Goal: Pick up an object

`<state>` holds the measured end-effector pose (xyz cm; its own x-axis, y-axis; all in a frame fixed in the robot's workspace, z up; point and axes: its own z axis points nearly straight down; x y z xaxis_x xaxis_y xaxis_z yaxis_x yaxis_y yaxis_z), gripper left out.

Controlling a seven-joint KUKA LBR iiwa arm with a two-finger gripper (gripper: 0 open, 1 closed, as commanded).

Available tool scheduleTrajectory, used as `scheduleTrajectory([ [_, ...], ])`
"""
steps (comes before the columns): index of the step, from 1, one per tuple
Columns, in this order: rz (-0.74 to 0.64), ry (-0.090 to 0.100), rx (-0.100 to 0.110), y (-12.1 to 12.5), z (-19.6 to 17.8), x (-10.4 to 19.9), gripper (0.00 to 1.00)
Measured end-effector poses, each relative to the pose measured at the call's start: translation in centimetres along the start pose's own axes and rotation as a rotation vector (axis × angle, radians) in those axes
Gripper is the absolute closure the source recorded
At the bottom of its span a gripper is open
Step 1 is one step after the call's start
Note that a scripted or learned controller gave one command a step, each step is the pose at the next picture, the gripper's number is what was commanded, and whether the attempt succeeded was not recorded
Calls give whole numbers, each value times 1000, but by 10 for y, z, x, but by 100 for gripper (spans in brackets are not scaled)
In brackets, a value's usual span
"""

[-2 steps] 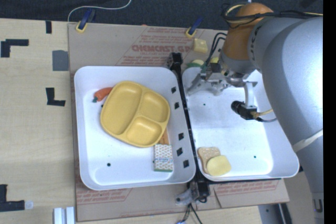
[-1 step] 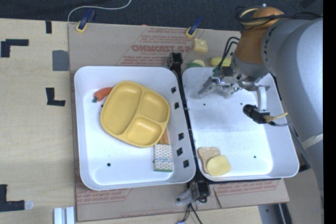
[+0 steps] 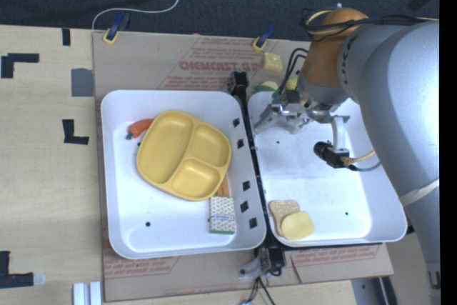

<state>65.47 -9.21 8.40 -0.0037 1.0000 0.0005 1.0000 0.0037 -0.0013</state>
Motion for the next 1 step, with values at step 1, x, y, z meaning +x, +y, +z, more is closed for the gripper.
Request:
scheduleTrajectory([
  [1,1,-2,5,13,0,-5,0],
])
